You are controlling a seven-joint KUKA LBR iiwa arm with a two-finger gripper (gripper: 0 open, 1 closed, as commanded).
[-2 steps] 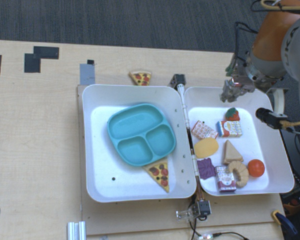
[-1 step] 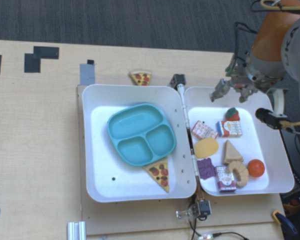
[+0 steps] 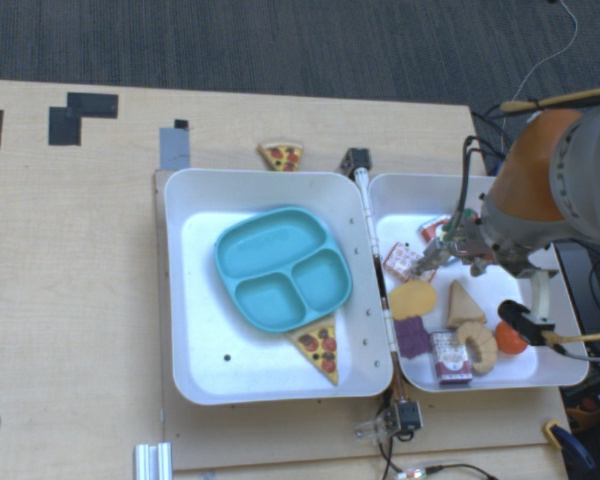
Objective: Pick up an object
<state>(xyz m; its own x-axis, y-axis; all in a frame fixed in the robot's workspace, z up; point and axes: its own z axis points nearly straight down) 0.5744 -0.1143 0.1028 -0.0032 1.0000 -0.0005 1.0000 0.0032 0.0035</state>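
No single object is fixed by the task, so the candidates are taken as the small toy foods heaped in the right bin (image 3: 570,373). Just left of the claw (image 3: 448,251) a red-and-white packet (image 3: 401,260) is seen, and another red item (image 3: 432,231) lies just above-left of it. Below the claw a yellow round piece (image 3: 412,298) is found, with a tan wedge (image 3: 465,306) to the lower right and a purple block (image 3: 413,337) further down. Well to the left, in the left bin (image 3: 175,298), a blue divided plate (image 3: 282,268) and a pizza slice (image 3: 318,348) are set.

Because the pieces are crowded and touching, a descent may land on two at once, or one may be nudged aside and slip free; that is a judgement only.

Whether the claw is spread or pressed together cannot be told, and nothing is seen gripped in it. It is held low over the right bin's upper-left part, close to the packet.
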